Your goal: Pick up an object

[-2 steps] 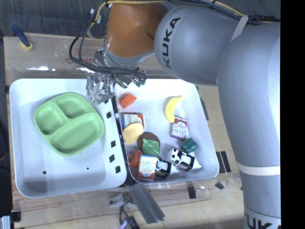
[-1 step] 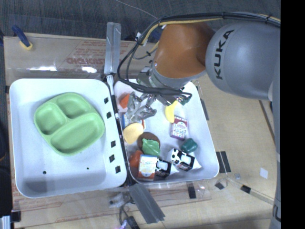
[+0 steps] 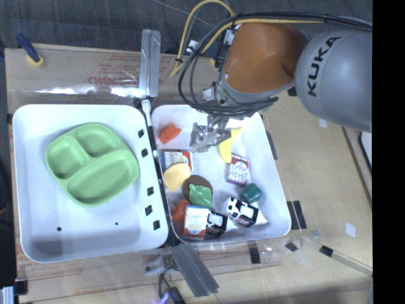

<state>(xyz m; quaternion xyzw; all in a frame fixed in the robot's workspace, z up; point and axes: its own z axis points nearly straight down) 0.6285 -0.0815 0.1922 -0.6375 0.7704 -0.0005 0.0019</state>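
Observation:
My gripper (image 3: 204, 138) hangs over the upper middle of the right bin (image 3: 273, 170), below the orange wrist band. Its metal fingers point down and left, apart by a narrow gap, with nothing between them. An orange-red wedge (image 3: 169, 133) lies just left of the fingertips. A yellow banana-like piece (image 3: 226, 148) lies just right of them. Lower in the bin sit a yellow round piece (image 3: 176, 175), a small red-and-white carton (image 3: 238, 170), a dark green piece (image 3: 251, 193), a green leafy piece on a brown disc (image 3: 199, 194), a black-and-white cow toy (image 3: 242, 212) and an orange carton (image 3: 195, 220).
The left bin (image 3: 38, 233) holds a green divided plate (image 3: 92, 163). A metal divider with black clips (image 3: 152, 170) runs between the bins. Cables (image 3: 196, 49) loop above the wrist. The arm's grey body (image 3: 329, 75) overhangs the right bin's upper right corner.

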